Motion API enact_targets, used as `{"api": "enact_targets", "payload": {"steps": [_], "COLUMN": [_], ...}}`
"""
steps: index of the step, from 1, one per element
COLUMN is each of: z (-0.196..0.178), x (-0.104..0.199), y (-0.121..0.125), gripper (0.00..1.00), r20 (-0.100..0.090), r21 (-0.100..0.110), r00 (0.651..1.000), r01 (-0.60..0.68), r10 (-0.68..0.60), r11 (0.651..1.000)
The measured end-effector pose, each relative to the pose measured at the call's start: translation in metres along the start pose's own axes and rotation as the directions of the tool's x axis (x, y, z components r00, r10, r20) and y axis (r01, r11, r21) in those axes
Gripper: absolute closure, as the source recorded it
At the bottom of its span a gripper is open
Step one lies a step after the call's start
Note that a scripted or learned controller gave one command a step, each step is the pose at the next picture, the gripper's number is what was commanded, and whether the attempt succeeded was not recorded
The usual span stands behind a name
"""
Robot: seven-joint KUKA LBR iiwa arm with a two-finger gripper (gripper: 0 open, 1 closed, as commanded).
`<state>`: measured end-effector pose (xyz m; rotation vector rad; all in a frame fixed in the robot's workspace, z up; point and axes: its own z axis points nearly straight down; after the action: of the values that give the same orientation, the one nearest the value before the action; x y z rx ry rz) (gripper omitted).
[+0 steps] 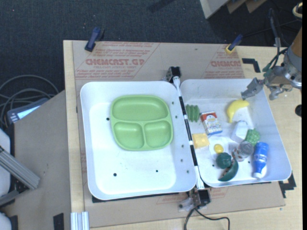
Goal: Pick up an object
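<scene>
Desk (pixel 120 61) before you, two white bins side by side. Your claw (pixel 263 87) hangs open, holding nothing, over the right bin's (pixel 276 128) far right corner. A lemon (pixel 236 108) lies just below it. The left bin (pixel 96 157) holds a green tray (pixel 142 121).

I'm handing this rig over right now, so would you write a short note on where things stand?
Gripper: open, holding nothing, hovering over the far edge of the right bin, near the yellow banana.
Right bin also holds a small red-and-white box, a blue bottle and other small items.
Left bin holds the green divided plate.
Done: nothing picked up.
Left: descend, grasp one object, lift it.
</scene>
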<state>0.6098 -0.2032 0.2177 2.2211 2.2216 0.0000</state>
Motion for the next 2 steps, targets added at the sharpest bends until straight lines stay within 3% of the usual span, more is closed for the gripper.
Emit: {"api": "enact_targets", "payload": {"steps": [1,2], "z": [0.087,0.133], "x": [0.028,0.028], "y": [0.014,0.016], "gripper": [0.0,0.0], "r20": [-0.001,-0.001], "r21": [0.002,0.002], "r00": [1.0,1.0], "r01": [0.001,0.001], "r10": [-0.001,-0.001], "r11": [1.0,1.0]}}
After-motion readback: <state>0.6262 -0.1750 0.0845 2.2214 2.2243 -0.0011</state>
